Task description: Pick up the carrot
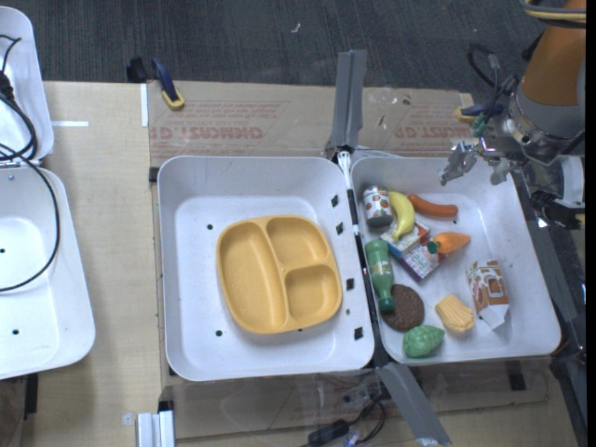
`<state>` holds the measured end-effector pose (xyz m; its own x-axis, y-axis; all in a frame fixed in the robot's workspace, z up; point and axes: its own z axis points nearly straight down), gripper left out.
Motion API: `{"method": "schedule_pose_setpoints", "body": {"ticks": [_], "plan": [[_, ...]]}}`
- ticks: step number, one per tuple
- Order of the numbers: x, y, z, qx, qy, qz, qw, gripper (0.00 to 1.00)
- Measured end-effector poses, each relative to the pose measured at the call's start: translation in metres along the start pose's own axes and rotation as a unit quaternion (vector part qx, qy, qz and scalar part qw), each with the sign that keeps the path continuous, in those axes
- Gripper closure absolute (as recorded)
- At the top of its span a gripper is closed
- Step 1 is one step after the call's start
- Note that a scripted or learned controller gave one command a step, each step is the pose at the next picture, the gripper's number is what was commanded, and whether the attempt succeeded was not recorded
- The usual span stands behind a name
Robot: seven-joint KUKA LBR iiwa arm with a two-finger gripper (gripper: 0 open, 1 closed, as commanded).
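Green broccoli (424,341) nearest; carrot (451,243) lying long axis 3-to-9 o'clock, tip at 3, touching snack box (416,254); hand (473,163) at 1 o'clock, grip state indiscernible.

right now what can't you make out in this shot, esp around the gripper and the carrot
- Gripper, camera view: small and blurred over the right bin's top rim; finger state unreadable.
- Arm, camera view: cut off by the right and top edges.
- Carrot, camera view: its left end is hidden behind the small carton.
- Green bottle, camera view: label too small to read.
- Snack packet, camera view: print too small to read.
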<state>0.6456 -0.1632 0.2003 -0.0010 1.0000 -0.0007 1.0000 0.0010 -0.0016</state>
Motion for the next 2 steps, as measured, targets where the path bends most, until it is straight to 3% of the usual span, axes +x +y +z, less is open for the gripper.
{"method": "schedule_pose_setpoints", "body": {"ticks": [1, 2], "plan": [[-0.046, -0.024, 0.108, -0.001, 0.001, -0.118, 0.9931, 0.0], [-0.008, -0.057, 0.109, -0.001, 0.0, -0.077, 0.997, 0.0]]}}
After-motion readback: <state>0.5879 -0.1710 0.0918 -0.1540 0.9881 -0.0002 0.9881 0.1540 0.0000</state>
